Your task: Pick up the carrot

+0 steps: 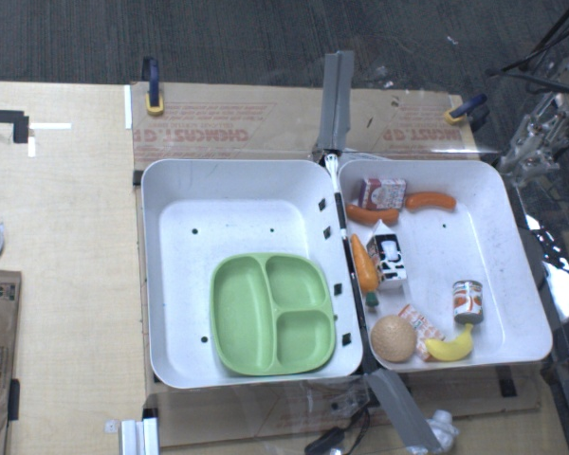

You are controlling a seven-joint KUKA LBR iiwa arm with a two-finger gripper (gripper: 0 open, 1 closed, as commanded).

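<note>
The carrot (364, 263) is a short orange taper lying lengthwise against the left wall of the right bin (512, 254), about halfway down it. Its right side touches a small black-and-white carton (389, 257). Two other orange pieces lie further back: a sausage-like one (429, 200) and another (372, 214) just behind the carton.
The right bin also holds a pink box (382, 193), a small can (468, 301), a banana (450, 347), a tan round fruit (394, 337) and a snack packet (420, 320). A green divided plate (270, 313) lies in the left bin (171, 254). Metal gear and cables (541, 136) stand beyond the right bin's far right corner.
</note>
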